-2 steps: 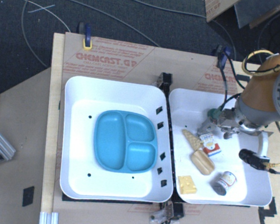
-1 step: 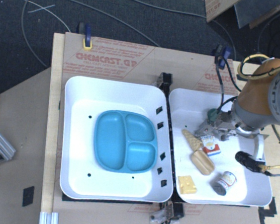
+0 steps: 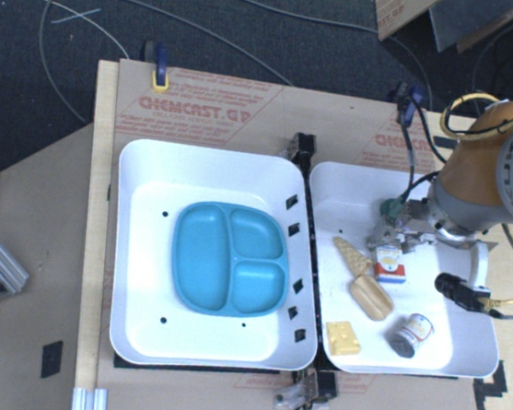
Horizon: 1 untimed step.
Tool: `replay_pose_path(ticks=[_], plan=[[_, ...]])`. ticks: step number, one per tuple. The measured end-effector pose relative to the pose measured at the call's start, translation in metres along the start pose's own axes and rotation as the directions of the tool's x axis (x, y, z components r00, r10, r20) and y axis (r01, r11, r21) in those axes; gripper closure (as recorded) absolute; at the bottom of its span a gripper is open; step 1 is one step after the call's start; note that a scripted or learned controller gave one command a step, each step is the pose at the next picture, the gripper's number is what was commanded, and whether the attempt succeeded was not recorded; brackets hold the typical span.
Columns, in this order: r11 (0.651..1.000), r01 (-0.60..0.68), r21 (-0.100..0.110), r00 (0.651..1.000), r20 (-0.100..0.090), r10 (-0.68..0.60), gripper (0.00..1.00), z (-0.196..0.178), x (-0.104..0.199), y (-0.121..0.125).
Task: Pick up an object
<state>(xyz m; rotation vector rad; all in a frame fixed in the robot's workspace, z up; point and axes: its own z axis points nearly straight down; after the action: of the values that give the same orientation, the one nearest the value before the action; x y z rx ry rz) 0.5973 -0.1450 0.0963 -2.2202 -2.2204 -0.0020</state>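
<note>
The right bin (image 3: 460,359) holds several small objects. A red and white small box (image 3: 391,267) lies near its middle. Left of it is a tan cone-shaped piece (image 3: 351,255), and a tan bread roll (image 3: 371,298) lies just below. A yellow cheese-like square (image 3: 342,337) sits at the front left, and a small silver can (image 3: 411,333) lies on its side at the front right. My gripper (image 3: 395,237) hangs directly over the red and white box, at or just above its top edge. The grey and orange arm (image 3: 488,168) reaches in from the upper right.
The left bin (image 3: 133,305) holds a blue divided plate (image 3: 229,258). A black divider with clips (image 3: 299,251) runs between the bins. Cables and a black connector (image 3: 461,291) trail to the right of the gripper. Blue clamps (image 3: 161,64) hold the bench's back edge.
</note>
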Motion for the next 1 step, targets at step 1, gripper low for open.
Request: replay_pose_path(ticks=[1], plan=[[1.000,0.002,-0.004,1.000,0.003,-0.002,1.00,-0.0451,0.0033,0.0067]])
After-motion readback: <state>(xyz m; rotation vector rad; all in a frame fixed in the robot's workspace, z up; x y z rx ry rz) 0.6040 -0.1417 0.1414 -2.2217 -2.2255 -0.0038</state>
